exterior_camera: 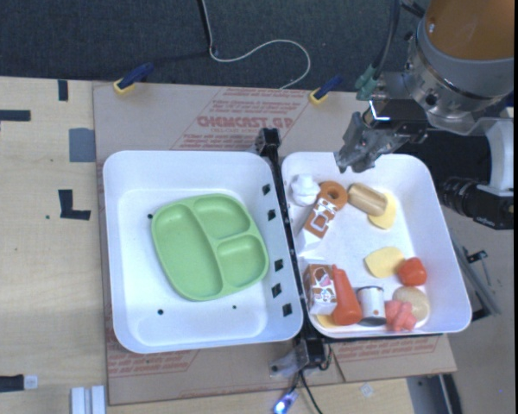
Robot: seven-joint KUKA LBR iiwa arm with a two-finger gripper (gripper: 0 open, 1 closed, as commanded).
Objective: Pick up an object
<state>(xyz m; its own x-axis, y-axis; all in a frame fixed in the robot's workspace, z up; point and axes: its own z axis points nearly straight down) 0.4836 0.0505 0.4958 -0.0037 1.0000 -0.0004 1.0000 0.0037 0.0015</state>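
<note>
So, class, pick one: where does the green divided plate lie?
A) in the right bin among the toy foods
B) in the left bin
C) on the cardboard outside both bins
B: the green divided plate lies flat on the floor of the left bin.

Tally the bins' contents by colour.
Green: 1, divided plate
Red: 3, tomato, bottle, pink-red piece
Yellow or tan: 4, including bread roll
White or mixed: 4, including carton
Total: 12; the clutter makes this approximate.
</note>
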